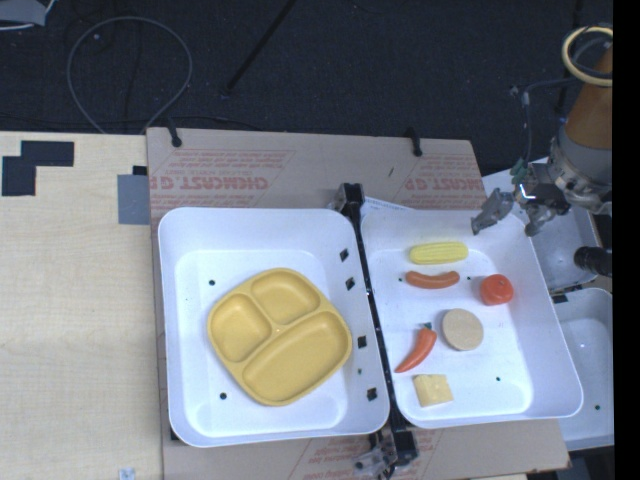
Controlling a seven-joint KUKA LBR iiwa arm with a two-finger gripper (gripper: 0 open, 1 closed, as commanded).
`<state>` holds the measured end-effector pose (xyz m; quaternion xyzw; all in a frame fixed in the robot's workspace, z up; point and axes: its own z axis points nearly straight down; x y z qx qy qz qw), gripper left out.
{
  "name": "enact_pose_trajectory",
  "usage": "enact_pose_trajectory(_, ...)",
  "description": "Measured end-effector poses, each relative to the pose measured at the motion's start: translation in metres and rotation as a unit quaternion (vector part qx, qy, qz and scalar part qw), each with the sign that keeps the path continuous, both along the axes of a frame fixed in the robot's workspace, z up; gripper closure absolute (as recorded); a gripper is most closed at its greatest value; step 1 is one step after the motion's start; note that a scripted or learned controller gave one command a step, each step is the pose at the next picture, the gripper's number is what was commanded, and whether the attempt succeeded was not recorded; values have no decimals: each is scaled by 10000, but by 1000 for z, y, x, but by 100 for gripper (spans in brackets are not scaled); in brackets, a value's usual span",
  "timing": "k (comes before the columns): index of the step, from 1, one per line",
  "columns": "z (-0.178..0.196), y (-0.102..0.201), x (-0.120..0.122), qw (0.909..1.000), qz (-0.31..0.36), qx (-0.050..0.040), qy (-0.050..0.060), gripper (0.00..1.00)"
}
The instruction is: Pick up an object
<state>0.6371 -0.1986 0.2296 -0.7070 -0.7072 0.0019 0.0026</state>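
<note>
Desk holds two white bins side by side. Left bin (190,258): one yellow divided tray (280,336), sitting centre. Right bin (540,368): corn (438,253) at 12 o'clock; sausage (432,280) just below it; tomato (496,289) at 2 o'clock; round biscuit (463,329) near centre; chili (418,349) at 7 o'clock, close beside the biscuit; cheese (433,390) at 6 o'clock. Pincer (512,211): spread wide, holding nothing, poised over the right bin's 1 o'clock corner, apart from every item. Risks, as judged: corn and sausage lie near together, so a descent between them may nudge both and grip neither; the tomato looks round and may roll from closing fingers; a low approach could strike the bin rim.
</note>
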Motion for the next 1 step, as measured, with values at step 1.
enact_pose_trajectory(1, -44, -2, 0, 10000, -6, 2, 2, 0)
